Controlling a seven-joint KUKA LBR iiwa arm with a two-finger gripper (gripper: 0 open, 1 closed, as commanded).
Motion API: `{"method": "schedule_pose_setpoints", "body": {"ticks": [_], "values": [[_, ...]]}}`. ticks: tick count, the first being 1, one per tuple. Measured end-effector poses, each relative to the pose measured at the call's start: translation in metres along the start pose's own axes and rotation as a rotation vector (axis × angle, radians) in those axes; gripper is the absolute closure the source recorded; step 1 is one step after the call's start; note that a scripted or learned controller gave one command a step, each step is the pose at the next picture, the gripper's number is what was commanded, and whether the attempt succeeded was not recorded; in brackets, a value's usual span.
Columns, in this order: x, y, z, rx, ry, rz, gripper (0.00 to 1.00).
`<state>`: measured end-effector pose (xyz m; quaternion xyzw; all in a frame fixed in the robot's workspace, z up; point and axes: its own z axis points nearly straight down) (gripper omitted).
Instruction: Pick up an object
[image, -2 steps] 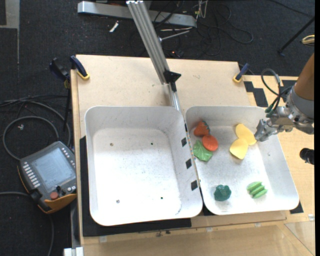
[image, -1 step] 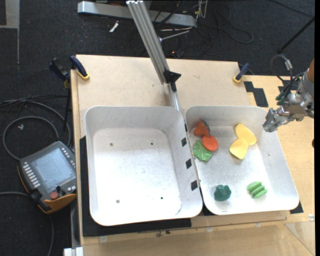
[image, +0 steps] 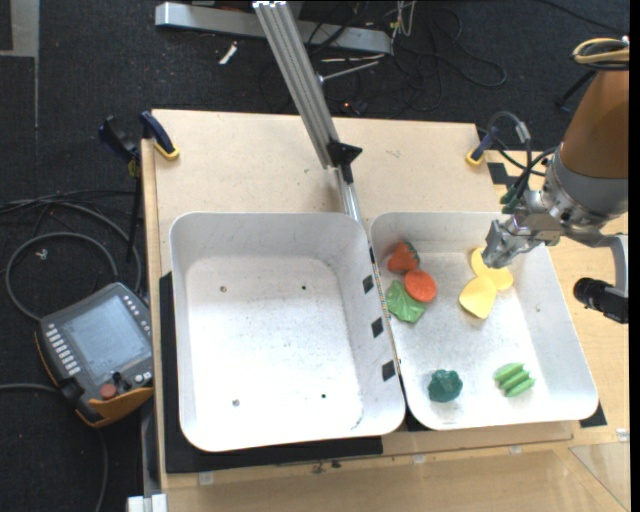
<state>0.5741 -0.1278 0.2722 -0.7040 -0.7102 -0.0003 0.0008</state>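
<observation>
The right bin (image: 560, 345) holds several small objects. Two yellow pieces lie near its far right: one (image: 478, 298) toward the middle and one (image: 487, 270) partly under my gripper. An orange-red piece (image: 403, 258) and a red-orange round piece (image: 421, 288) lie by the divider, next to a light green piece (image: 404, 304). A dark green lump (image: 444, 385) and a ridged green piece (image: 514, 378) lie at the front. My gripper (image: 497, 252) hangs low over the upper yellow piece, its tips against or just above it.
The left bin (image: 190, 300) lies beside the right one. A slanted metal pole (image: 305, 90) crosses the bench behind the bins. Yellow-tipped clamps (image: 160, 140) sit at the bench's back corners. A teach pendant (image: 95, 350) lies on the floor at left.
</observation>
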Motion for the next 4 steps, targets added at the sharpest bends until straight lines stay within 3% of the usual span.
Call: {"method": "schedule_pose_setpoints", "body": {"ticks": [2, 4], "values": [[0.092, 0.015, 0.0, -0.001, 0.0, 0.001, 1.0], [0.212, 0.031, 0.019, 0.0, 0.0, 0.0, 1.0]]}}
